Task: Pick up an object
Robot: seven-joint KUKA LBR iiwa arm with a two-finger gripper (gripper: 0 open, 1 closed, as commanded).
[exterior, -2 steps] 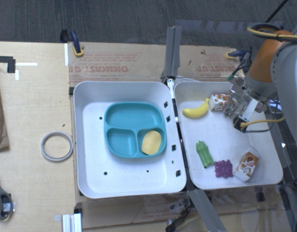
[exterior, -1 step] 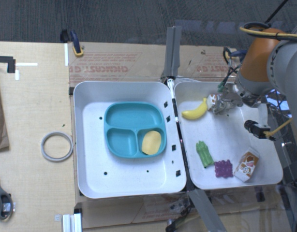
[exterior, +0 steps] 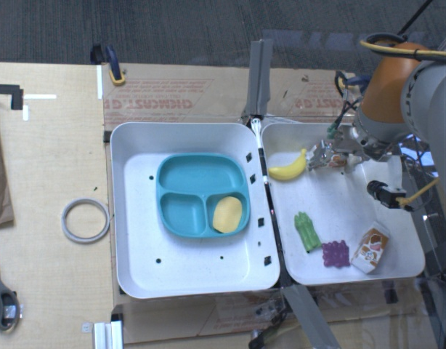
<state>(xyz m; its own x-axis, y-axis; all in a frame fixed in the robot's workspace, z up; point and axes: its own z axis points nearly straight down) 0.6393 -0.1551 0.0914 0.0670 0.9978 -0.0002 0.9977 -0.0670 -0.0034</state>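
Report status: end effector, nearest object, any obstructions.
End effector low in right bin, beside banana. Nothing seen gripped. Green toy, grapes, carton well away.

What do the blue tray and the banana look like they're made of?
The blue tray looks like moulded plastic: one even colour, smooth, with rounded compartment walls and a dull sheen. The banana is probably a plastic toy, with flat uniform yellow and no spots, though a real one can't be ruled out.
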